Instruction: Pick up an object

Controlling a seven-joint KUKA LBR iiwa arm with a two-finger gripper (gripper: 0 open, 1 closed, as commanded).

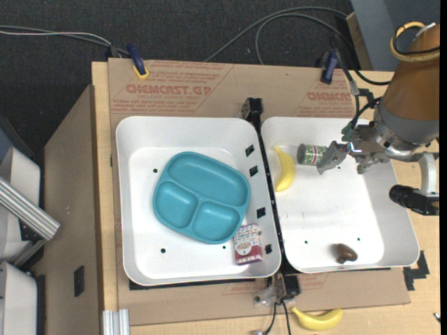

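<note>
- The gripper (334,155) hangs over the right bin (391,257), just beside a small can (311,153) lying on its side; whether its claw is spread or pinched, I cannot tell
- Banana (284,170) by the bin's left wall
- Brown lump (344,254) near the front
- Left bin (133,187): teal divided plate (201,197), snack packet (247,244)

Cardboard-covered tabletop (209,79), clamped at the far edge by a blue-yellow clamp (136,60) and a blue clamp (328,65). Bearing two white bins side by side: left bin (133,187), right bin (391,236). Banana (318,317) at near edge.
</note>
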